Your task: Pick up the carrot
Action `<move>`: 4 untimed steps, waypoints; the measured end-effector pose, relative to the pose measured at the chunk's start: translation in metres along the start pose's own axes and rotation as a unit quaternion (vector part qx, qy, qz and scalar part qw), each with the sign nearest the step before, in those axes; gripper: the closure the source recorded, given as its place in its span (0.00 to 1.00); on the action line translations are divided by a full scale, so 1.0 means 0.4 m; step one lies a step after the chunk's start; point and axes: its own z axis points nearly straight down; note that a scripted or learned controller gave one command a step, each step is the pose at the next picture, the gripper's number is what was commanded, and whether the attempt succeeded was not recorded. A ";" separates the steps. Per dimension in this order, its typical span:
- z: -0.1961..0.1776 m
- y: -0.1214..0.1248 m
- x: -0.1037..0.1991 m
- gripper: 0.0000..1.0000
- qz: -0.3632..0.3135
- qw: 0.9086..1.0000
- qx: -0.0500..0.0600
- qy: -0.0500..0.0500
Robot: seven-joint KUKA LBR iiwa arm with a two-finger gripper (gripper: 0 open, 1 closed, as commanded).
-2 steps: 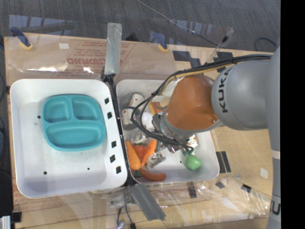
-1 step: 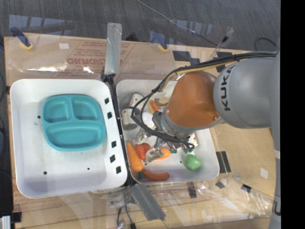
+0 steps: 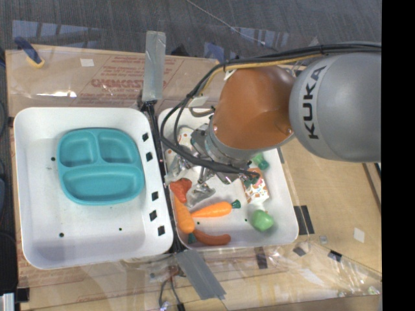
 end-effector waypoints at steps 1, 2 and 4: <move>0.005 -0.001 0.003 0.00 0.001 1.000 -0.001 0.002; 0.007 0.000 0.092 0.00 0.010 1.000 -0.002 0.003; 0.258 -0.171 0.087 0.00 -0.226 0.974 -0.003 0.002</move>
